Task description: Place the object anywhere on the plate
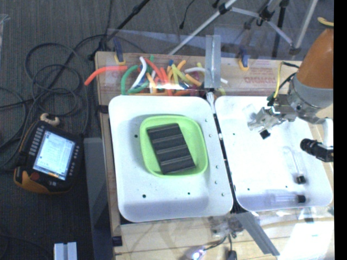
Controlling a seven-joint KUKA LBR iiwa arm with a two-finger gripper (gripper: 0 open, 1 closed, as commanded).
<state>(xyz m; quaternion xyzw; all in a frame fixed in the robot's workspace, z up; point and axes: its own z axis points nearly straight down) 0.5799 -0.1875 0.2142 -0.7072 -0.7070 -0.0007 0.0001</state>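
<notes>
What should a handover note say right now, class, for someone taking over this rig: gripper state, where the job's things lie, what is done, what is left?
Gripper: over the right bin, near its back edge; nothing seen between its fingers.
Dark ridged object: lying on the green plate in the left bin.
Done: the object appears placed on the plate.
Left: confirm the placement; pull the arm back.

The arm [317,64] wears a broad, rounded orange band [320,58] over a pale grey wrist section [312,99]. A thin yellow cable [281,85] loops along the wrist's side, beside darker wiring. Below the grey section sits a cluster of silvery metal brackets and small fittings, ending in the gripper [262,124], which looks light metallic grey with one small black block at its tip.
</notes>
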